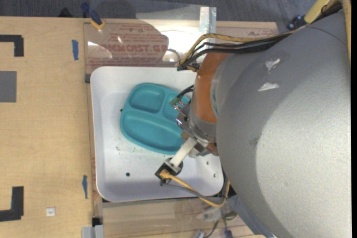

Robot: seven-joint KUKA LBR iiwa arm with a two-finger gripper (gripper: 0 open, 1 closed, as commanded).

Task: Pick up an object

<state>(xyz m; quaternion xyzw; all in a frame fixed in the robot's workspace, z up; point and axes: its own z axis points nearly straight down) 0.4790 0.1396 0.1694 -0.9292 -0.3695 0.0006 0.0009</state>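
Note:
A teal divided plate (148, 117) with three compartments lies in the white bin (106, 136), filling its middle. My gripper (183, 111) is down at the plate's right edge, under the orange-banded wrist. The wrist hides most of it, and I cannot see whether it touches the plate. The arm's bulk covers the right part of the plate and of the bin.
The large grey arm body (284, 120) covers the whole right side of the view. A clear plastic sheet with red print (136, 44) lies behind the bin. Tan bench surface (44, 120) with black marks and blue tape stretches to the left.

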